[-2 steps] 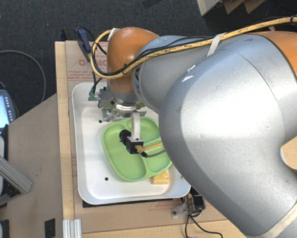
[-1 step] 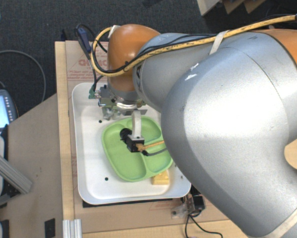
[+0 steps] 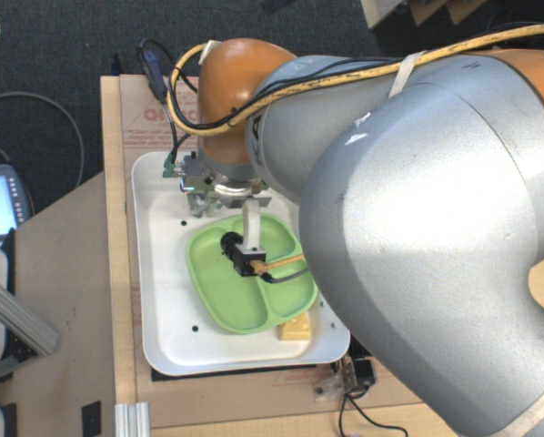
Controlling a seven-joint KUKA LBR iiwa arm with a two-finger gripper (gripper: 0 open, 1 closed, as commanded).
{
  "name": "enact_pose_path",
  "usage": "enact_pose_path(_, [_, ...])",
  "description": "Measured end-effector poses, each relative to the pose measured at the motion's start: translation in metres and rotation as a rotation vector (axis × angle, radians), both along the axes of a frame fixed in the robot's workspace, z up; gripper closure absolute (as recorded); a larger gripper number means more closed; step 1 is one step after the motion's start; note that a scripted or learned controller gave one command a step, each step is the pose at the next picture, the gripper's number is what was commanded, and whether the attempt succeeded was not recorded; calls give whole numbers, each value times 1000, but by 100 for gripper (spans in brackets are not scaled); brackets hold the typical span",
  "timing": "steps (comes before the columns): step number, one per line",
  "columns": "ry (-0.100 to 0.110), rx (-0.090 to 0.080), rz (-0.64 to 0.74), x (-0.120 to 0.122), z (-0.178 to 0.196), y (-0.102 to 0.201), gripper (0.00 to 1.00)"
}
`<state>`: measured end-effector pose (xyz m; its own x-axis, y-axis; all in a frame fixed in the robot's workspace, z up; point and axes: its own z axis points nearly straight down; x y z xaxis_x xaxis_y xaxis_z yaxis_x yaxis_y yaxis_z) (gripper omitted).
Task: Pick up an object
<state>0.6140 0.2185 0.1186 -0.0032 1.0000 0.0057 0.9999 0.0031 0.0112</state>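
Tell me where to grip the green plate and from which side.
Grip the green plate by its raised rim at the view's left, coming down from above. It lies flat in the white bin and looks too wide to span; the arm covers its right side.

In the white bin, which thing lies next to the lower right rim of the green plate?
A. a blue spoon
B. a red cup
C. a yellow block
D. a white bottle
C: a small yellow block lies in the bin, beside the lower right rim of the plate.
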Motion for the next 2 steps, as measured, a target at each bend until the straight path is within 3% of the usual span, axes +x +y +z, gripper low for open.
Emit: enact_pose_path(2, [-2, 1, 1, 0, 20, 1, 100])
